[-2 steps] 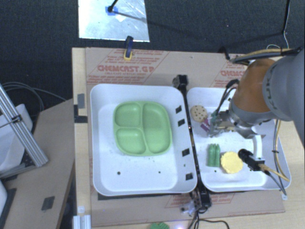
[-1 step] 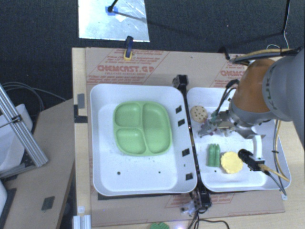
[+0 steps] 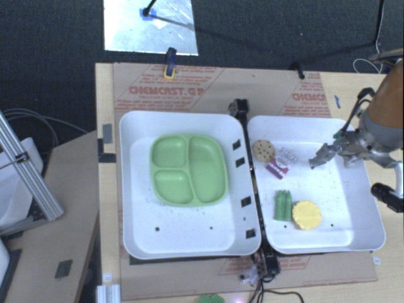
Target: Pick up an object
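Observation:
In the right bin [image 3: 360,232] lie several small items. A round tan cookie [image 3: 263,149] sits near the bin's left wall, with a pink and clear wrapped piece [image 3: 278,163] just right of it. Lower down, a green vegetable piece [image 3: 283,205] rests beside a yellow round item [image 3: 306,214]. My gripper [image 3: 319,159] reaches in from the right and hangs over the bin's upper middle, right of the pink piece and apart from it. Nothing shows in its grasp.
The left bin [image 3: 136,232] holds a green divided plate [image 3: 189,169]. A black divider with clips [image 3: 247,182] runs between the bins. The arm's grey body with its orange band [image 3: 385,115] hangs over the right bin's far right side.

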Available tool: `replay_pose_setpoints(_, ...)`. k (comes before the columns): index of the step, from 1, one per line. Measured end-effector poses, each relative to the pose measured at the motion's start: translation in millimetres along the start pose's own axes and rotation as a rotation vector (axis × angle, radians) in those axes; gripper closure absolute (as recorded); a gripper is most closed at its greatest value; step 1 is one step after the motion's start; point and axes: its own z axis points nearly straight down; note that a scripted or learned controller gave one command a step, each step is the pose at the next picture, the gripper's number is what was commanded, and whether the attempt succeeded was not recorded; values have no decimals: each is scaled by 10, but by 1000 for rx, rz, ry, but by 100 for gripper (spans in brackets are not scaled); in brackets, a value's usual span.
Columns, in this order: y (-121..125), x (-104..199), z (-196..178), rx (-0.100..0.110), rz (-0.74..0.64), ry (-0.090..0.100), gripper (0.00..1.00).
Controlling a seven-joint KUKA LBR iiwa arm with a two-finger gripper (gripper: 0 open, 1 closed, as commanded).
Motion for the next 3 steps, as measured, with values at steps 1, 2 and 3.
replay_pose_setpoints(1, 21, 396, -241, 4, -12, 6, 0)
replay_pose_setpoints(2, 233, 550, -31, 5, -11, 5, 0)
replay_pose_setpoints(3, 251, 626, 910, 5, -7, 10, 0)
